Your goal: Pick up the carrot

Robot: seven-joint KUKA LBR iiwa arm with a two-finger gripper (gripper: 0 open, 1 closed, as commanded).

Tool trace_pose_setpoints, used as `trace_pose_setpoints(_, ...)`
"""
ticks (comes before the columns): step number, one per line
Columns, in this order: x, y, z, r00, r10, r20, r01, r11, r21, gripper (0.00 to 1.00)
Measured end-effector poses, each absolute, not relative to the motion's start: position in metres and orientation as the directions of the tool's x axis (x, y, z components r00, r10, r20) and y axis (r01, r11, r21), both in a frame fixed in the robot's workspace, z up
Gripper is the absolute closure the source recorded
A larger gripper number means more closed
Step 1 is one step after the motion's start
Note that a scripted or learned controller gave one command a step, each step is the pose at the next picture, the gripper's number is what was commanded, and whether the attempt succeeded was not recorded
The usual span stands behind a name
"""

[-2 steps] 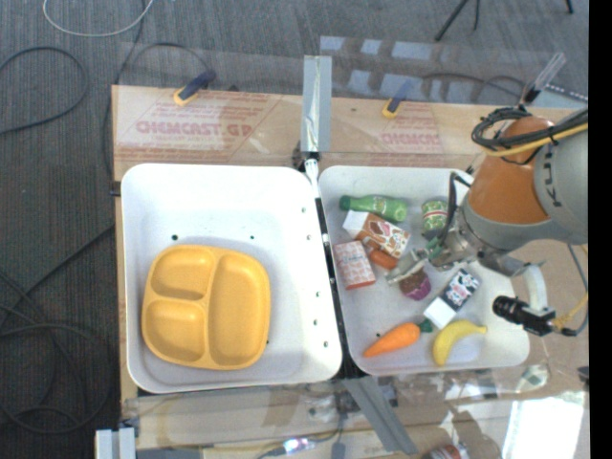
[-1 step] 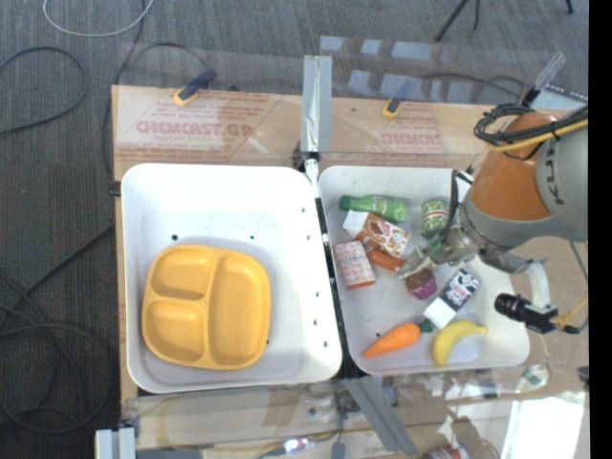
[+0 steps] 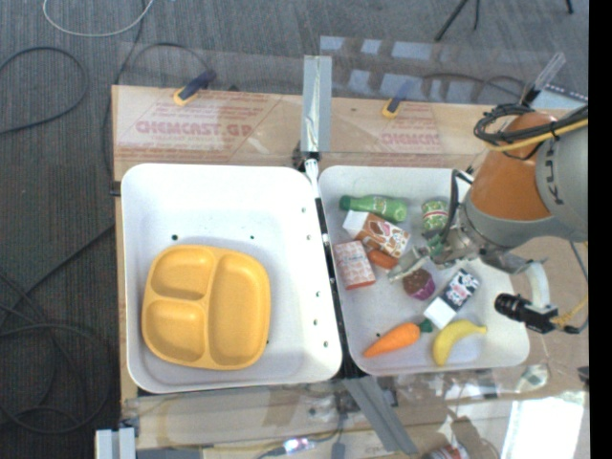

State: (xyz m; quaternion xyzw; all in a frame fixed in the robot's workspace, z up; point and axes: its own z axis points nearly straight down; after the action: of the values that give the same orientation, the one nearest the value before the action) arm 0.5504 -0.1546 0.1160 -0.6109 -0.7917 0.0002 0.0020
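On a cardboard-backed bench (image 3: 191, 127), two smooth white bins are set side by side, the tapered orange carrot (image 3: 392, 340) being laid near the right bin's (image 3: 497, 357) front rim, beside a curved banana (image 3: 453, 338), while the gripper (image 3: 442, 247) is hung over packets farther back.

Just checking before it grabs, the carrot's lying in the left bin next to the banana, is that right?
Not quite. The camera view shows the carrot lying next to the banana in the right bin, not the left. The left bin holds a yellow tray.
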Motion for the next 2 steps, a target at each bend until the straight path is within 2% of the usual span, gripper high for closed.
trace_pose_setpoints(1, 0.500, -0.146, 0.090, -0.412, 0.911, -0.011, 0.911, 0.412, 0.014, 0.00)
trace_pose_setpoints(2, 0.489, -0.129, 0.091, -0.753, 0.658, -0.018, 0.658, 0.753, 0.008, 0.00)
